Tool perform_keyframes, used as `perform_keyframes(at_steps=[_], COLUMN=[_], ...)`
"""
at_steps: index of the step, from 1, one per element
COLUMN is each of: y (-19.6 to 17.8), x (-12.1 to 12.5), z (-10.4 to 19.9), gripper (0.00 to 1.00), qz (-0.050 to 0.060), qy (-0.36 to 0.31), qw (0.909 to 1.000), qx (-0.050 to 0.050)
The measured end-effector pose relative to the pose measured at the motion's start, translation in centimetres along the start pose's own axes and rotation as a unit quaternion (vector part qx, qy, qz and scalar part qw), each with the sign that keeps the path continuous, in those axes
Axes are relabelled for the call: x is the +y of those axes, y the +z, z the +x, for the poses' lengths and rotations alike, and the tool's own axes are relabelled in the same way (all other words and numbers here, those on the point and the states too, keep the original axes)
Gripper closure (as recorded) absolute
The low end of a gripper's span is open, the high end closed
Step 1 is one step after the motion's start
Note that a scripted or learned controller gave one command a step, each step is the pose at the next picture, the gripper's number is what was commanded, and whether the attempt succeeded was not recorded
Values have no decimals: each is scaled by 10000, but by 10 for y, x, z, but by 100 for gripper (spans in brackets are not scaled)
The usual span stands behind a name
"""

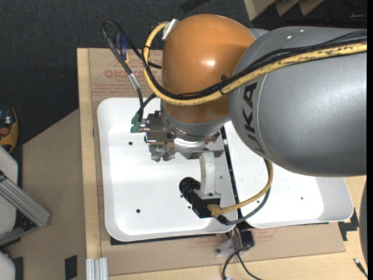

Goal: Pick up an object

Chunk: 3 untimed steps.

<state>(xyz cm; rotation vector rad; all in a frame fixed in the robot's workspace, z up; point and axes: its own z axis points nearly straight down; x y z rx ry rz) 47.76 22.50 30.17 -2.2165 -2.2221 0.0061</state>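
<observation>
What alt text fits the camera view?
A grey KUKA iiwa arm with a glossy orange band reaches in from the right, its wrist hanging over the left white bin. The right white bin is mostly hidden behind the arm; both bins sit on a brown cardboard sheet.

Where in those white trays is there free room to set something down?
The left bin is bare along its left wall and across its near edge, in front of the end effector. The right bin shows a bare strip by its near rim. It is crowded where the arm hangs over the bins' shared edge.
</observation>
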Motion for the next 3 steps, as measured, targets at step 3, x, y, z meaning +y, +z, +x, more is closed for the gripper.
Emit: perform_keyframes(at_steps=[3], y=[-36], x=[2], z=[-95], gripper=[100], qz=[-58], qy=[62], qw=[10000], qx=[1])
